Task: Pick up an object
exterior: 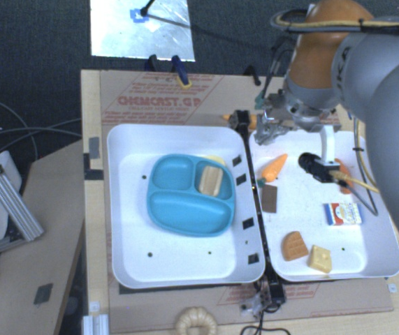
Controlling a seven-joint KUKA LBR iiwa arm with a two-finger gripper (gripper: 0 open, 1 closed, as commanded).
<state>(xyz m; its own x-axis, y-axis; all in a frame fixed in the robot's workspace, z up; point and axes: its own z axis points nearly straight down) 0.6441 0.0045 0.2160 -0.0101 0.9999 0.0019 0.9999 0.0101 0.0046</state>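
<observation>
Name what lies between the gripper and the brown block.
An orange carrot lies between the gripper and the brown block, in the right bin, camera view.

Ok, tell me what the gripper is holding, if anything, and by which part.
Nothing that shows: the gripper hangs over the right bin's far left corner, and the orange carrot lies loose on its floor.

White bins [126,257]: two. Blue divided plate [178,215]: one. Tan block [210,181]: one. Orange carrot [274,167]: one. Dark brown slab [269,199]: one. Printed box [343,213]: one. Brown toast piece [294,246]: one. Pale yellow piece [319,258]: one.
</observation>
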